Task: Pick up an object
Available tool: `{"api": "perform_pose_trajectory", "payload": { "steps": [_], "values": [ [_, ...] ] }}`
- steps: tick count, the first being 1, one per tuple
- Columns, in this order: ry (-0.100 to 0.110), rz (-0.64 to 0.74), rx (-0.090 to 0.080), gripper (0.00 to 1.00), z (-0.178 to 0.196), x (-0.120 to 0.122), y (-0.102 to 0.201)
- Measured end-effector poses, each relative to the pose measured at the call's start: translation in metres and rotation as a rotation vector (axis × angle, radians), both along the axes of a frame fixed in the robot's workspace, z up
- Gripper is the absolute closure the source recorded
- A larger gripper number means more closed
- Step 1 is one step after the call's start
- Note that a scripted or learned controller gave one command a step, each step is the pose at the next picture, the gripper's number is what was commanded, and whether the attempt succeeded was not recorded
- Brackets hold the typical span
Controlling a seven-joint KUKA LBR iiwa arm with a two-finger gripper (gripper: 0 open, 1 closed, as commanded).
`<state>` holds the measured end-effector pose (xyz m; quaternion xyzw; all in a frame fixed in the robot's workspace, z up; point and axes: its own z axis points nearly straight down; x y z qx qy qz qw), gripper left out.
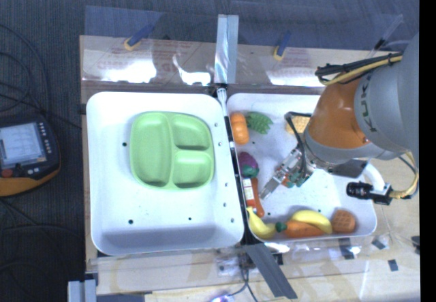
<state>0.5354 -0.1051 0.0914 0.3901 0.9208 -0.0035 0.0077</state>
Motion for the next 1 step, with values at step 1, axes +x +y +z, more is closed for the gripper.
{"api": "perform_pose_trajectory", "payload": {
  "steps": [1],
  "values": [
    [-0.01,-0.077,0.006,0.0,0.0,-0.0146,-0.003]
  ]
}}
